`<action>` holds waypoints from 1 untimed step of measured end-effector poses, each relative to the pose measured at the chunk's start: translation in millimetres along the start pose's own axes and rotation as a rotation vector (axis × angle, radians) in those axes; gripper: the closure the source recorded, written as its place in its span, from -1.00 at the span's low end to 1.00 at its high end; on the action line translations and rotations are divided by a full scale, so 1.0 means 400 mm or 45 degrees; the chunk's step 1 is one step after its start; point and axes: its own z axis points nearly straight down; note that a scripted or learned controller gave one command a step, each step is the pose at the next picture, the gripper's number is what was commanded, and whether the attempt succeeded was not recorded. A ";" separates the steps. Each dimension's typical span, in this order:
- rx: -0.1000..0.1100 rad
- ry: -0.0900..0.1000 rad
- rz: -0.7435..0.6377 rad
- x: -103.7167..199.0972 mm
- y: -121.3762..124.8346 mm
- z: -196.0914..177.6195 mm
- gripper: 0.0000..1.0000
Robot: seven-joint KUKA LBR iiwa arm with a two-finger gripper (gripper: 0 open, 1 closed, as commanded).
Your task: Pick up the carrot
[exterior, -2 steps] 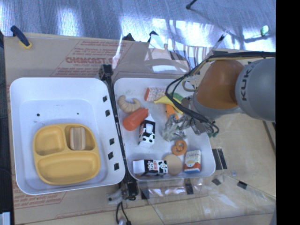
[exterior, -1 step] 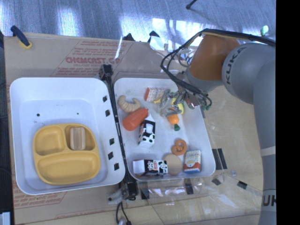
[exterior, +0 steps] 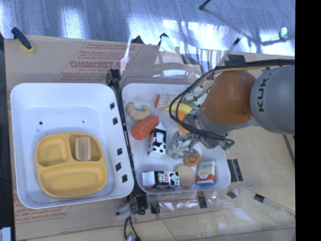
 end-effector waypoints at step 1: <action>0.008 -0.009 -0.172 -0.133 0.068 -0.162 1.00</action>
